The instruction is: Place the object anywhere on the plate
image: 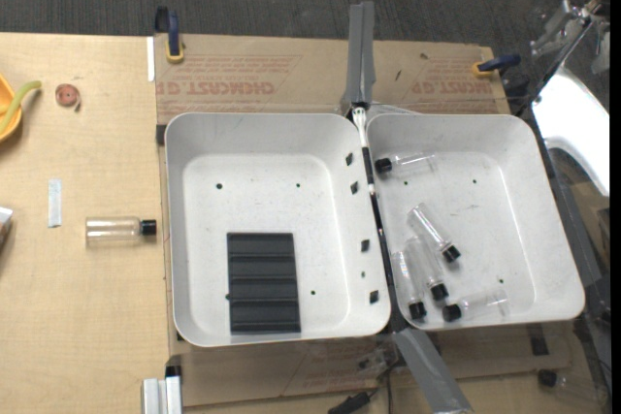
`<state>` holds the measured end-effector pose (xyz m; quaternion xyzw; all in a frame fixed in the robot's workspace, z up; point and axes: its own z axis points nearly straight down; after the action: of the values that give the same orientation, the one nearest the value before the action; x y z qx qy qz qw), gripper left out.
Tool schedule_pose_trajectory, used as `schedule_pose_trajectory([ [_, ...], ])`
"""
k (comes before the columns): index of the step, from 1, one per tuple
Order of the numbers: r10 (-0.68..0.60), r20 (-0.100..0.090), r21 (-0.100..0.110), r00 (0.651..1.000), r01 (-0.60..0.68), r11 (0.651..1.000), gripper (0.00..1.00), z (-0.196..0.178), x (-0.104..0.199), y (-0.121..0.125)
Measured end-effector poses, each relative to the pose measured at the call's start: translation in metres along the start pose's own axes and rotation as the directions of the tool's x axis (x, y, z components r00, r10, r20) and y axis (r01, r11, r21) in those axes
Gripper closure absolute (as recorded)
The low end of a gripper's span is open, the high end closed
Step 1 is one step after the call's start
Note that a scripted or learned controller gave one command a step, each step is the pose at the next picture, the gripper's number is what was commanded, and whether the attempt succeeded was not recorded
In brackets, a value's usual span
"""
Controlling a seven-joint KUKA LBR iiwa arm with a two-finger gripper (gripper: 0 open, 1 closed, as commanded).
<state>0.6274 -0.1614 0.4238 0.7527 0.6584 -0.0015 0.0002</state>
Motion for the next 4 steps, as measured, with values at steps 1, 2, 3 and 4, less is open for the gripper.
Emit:
schedule_pose_trajectory([
  [1,0.195,0.000,0.001,0.981,-0.195,0.981,0.00,-0.016,-0.054,-0.025],
  [2,0.325,0.000,0.002,0.946,-0.325,0.946,0.00,0.021,0.024,0.029],
  [3,0.426,0.000,0.002,0.905,-0.426,0.905,0.00,-0.016,-0.046,0.018],
  [4,0.576,0.001,0.003,0.818,-0.576,0.818,0.00,-0.016,0.010,0.031],
])
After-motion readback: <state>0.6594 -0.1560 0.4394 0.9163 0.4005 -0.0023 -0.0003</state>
